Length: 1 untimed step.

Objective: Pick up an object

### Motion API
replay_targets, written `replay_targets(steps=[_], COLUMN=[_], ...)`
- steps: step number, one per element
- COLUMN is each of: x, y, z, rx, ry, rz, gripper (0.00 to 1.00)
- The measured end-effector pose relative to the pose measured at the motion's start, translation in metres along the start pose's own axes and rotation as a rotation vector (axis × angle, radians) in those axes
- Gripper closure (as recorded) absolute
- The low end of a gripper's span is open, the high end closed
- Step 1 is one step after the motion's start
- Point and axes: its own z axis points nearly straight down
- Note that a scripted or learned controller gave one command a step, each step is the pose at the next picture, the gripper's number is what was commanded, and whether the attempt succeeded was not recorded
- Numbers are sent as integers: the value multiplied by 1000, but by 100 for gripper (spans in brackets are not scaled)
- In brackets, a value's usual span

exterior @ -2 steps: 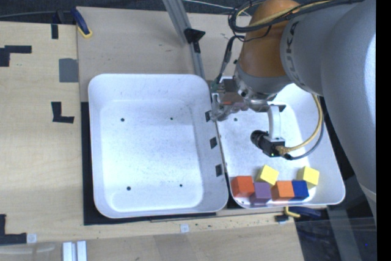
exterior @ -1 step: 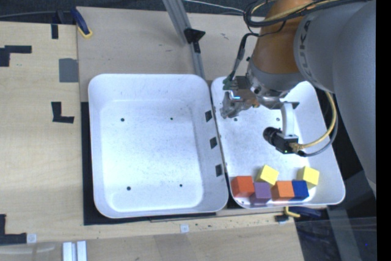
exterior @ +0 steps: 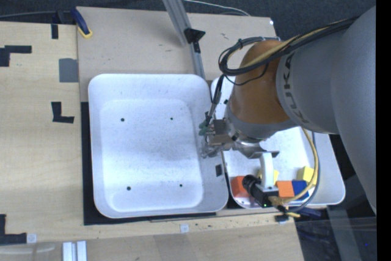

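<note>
Two bins stand side by side on the worktop [exterior: 134,40], the left bin [exterior: 146,143] nearer its middle and the right bin [exterior: 335,191] at its right edge. Some small blocks [exterior: 286,189] lie along the front edge of the right bin, and the arm [exterior: 269,95] hangs above that bin.

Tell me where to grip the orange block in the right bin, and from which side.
Come from straight above, closing on the near and far faces of the orange block: the blue block sits close against one side, so those faces look freest. It is partly hidden, so this is tentative.
</note>
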Motion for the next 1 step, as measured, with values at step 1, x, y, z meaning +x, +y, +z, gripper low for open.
replay_targets(steps=[1], x=[-15], y=[9], z=[-220], rx=[-17], ry=[-2], rz=[4], gripper=[100])
